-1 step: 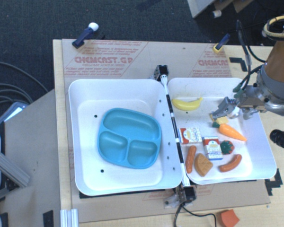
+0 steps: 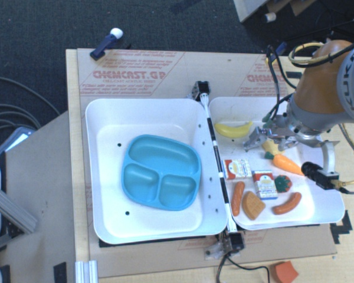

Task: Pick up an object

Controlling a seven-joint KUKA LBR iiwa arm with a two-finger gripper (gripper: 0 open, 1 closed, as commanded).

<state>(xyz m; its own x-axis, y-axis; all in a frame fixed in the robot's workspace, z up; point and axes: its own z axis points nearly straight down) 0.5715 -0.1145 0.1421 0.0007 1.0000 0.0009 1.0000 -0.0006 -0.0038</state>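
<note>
Camera view: two white bins on a wooden bench, dark carpet behind.

Left bin [image 2: 106,122] holds a blue divided plate [image 2: 160,173]. Right bin [image 2: 327,208] has toy food: banana [image 2: 233,128], carrot [image 2: 286,164], sausages, little boxes. Gripper [image 2: 270,135] sits low between banana and carrot; can't tell what it's doing. Protective paper still covers the bench [image 2: 130,75], cables trail off left.

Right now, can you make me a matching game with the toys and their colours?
Things:
1. tray
2. banana
3. carrot
4. sausage

Colours:
A. orange
B. red-brown
C. blue
D. yellow

Pairs: 1-C, 2-D, 3-A, 4-B
</note>
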